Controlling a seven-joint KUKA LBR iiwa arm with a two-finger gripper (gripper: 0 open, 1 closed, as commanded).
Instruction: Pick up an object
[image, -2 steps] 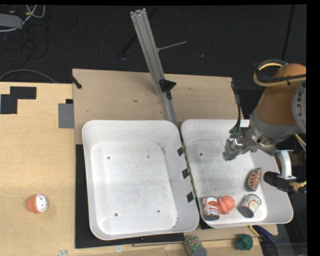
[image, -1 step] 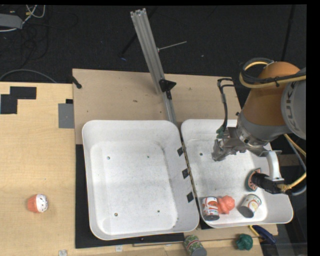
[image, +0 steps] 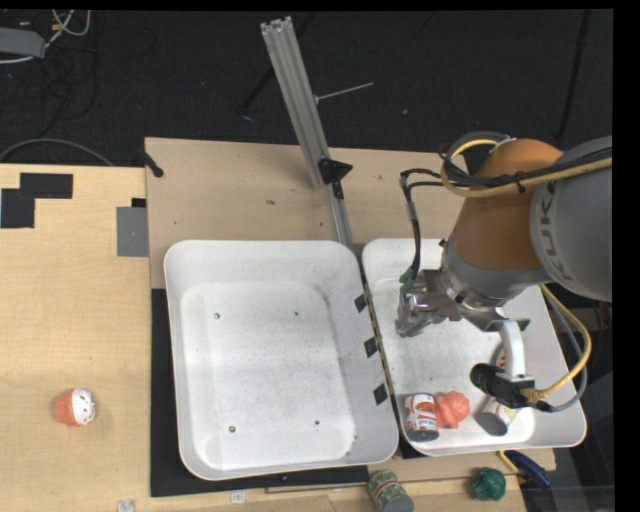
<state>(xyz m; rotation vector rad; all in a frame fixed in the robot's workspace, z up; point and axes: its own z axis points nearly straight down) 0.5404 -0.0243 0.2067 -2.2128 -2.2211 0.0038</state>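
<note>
My gripper (image: 412, 312) hangs low over the left part of the right bin (image: 455, 345), close to its left wall, below the orange band of the arm (image: 505, 215). No object shows at its tip. At the front of that bin lie a small can with a red and white label (image: 422, 415), an orange-pink lump (image: 453, 407) touching the can's right side, and a small grey piece (image: 492, 421) further right. They lie well in front of the gripper.
The left bin (image: 265, 360) sits beside the right one, with black clips on the shared wall. An orange ball (image: 75, 407) rests on the bench at far left. A green lump (image: 488, 484) and a dark can (image: 384, 489) lie past the bins' front edge. A metal rail (image: 305, 115) slants behind.
</note>
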